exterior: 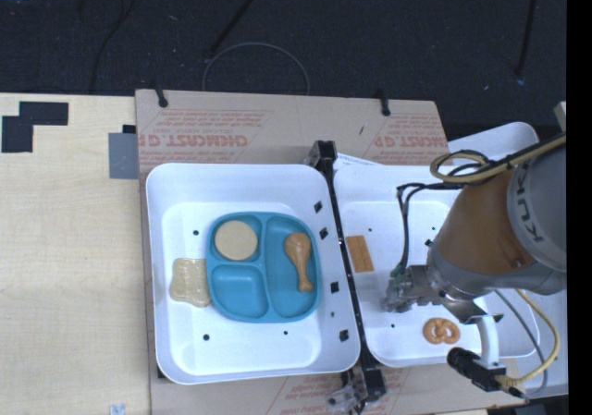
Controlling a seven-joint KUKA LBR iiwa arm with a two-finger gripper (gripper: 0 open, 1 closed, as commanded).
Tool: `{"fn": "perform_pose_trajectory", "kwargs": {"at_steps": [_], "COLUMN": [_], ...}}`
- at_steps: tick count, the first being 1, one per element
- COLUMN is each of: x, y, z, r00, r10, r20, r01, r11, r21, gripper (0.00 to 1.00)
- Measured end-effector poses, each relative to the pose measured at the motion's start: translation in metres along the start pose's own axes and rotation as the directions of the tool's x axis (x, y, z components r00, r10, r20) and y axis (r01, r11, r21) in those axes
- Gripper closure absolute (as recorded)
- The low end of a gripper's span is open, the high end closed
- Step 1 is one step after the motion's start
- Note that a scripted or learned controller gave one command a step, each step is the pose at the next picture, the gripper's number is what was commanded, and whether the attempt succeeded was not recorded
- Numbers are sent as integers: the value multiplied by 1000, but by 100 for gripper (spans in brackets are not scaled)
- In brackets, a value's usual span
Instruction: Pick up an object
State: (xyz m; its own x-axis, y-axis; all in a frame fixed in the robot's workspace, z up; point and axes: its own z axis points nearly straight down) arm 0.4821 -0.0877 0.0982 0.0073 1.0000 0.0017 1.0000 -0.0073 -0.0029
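In the right bin (388, 219) a flat tan cracker (359, 253) lies near the left wall, and a brown pretzel (441, 331) lies near the front edge. My gripper (404, 294) hangs low over the right bin's floor, between the cracker and the pretzel, touching neither. The grey arm with its orange band (481, 224) covers the bin's right part. In the left bin a blue divided tray (264, 298) carries a round tan cookie (234, 239) and a chicken drumstick (300, 259). A pale slice of bread (190, 282) lies against the tray's left side.
The two bins meet at a black clamp strip (338, 256) down the middle. Cardboard (277, 131) lies under both bins. Black cables (453, 168) loop over the right bin's back. A black fitting (474, 369) juts out at the front right.
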Motion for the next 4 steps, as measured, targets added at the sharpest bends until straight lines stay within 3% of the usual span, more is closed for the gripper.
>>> {"fn": "perform_pose_trajectory", "kwargs": {"at_steps": [2,3,4], "x": [-13,-14,29], "y": [-6,-5,14], "z": [-113,-142,-130], "r00": [1000,1000,1000], "r10": [-6,-8,-11], "r20": [2,2,0], "r01": [6,8,11], "r11": [1000,1000,1000], "r21": [-4,-4,0], "gripper": [100,100,100]}}
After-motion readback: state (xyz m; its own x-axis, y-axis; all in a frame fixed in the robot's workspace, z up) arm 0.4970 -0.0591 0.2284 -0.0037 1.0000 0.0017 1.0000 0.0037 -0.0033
